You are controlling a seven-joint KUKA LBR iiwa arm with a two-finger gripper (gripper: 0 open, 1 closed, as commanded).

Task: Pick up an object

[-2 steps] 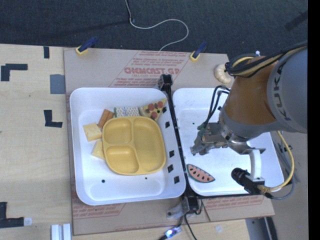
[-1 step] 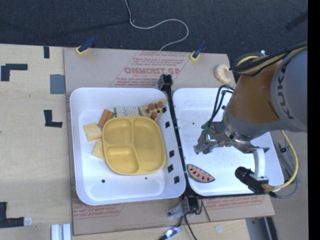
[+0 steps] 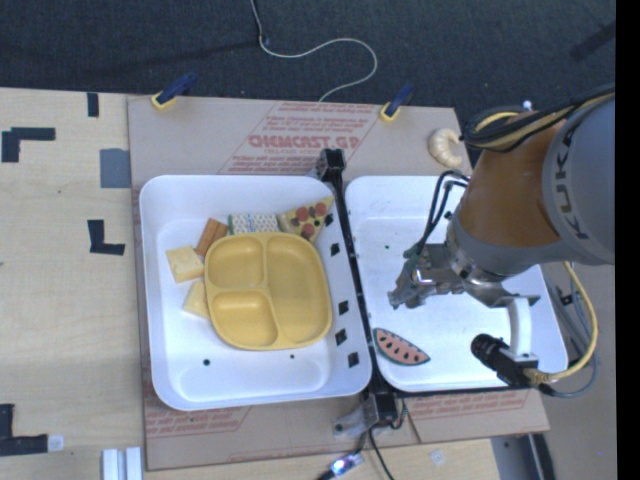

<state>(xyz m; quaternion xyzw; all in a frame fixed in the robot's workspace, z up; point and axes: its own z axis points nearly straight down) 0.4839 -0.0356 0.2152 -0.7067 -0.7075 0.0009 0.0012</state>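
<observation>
Right now the tool (image 3: 412,290) hangs over the right bin (image 3: 392,208), w/ nothing seen between its fingers; can't tell if they're spread or pressed together, too dark and small. Nearest candidate obj is the watermelon slice toy (image 3: 401,348), lying flat near that bin's front-left corner, apart from the tool. To do this well, I'd judge: shift toward the front edge, centre over the slice, align fingers across its narrow width, descend straight. Risk: thin flat piece close to the bin wall, fingers may skid or clip the rim. Yellow divided plate (image 3: 268,290) and food toys sit in the left bin (image 3: 158,268).
</observation>
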